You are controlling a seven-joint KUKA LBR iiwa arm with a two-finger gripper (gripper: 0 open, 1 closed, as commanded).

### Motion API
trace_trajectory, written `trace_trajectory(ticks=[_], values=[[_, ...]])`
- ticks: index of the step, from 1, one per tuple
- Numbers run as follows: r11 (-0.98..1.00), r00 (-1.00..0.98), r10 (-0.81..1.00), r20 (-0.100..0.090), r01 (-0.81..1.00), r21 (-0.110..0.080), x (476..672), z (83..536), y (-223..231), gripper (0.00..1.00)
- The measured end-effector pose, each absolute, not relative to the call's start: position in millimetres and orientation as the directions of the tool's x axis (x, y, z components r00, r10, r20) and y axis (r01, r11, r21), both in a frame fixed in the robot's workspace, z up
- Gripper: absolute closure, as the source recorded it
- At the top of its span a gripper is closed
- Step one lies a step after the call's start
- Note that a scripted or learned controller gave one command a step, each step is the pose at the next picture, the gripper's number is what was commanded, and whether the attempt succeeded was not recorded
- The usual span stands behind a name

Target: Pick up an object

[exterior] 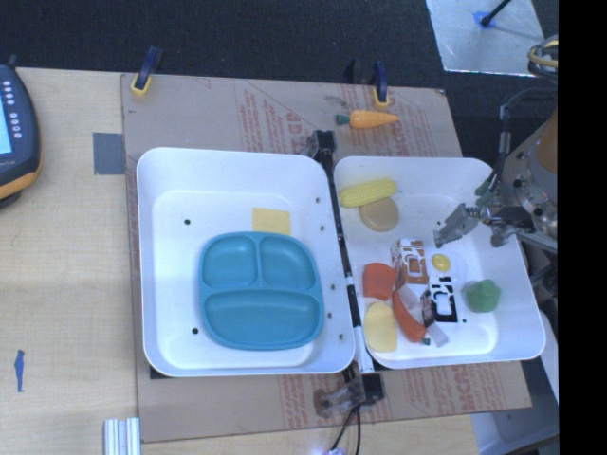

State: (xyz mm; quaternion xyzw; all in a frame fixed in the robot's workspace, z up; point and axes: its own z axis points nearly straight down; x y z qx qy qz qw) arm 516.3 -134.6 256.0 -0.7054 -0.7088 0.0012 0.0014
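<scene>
Clamp fitting (343, 398) at near edge of tabletop (66, 282), between bins. Left bin (166, 183): blue divided plate (261, 290), yellow square (271, 221), far left of fingers (462, 226). Right bin (512, 335): printed packets (411, 261), lettering unreadable, below-left of fingers; green object (483, 295) below; bare floor directly under. Fingers' gap: cannot tell.

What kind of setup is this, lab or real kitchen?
Likely a robot lab bench, not a kitchen. Two white bins sit on cardboard clamped to the bench, a teach pendant lies at the left edge, and the bins hold toy food and a blue tray.
</scene>
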Motion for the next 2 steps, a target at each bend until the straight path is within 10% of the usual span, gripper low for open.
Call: trace_trajectory(ticks=[1, 2], values=[[0.003, -0.003, 1.000, 0.003, 1.000, 0.010, 522.1, 94.6, -116.8, 0.00], [0.006, -0.006, 1.000, -0.004, 1.000, 0.013, 523.2, 110.3, -121.1, 1.00]])
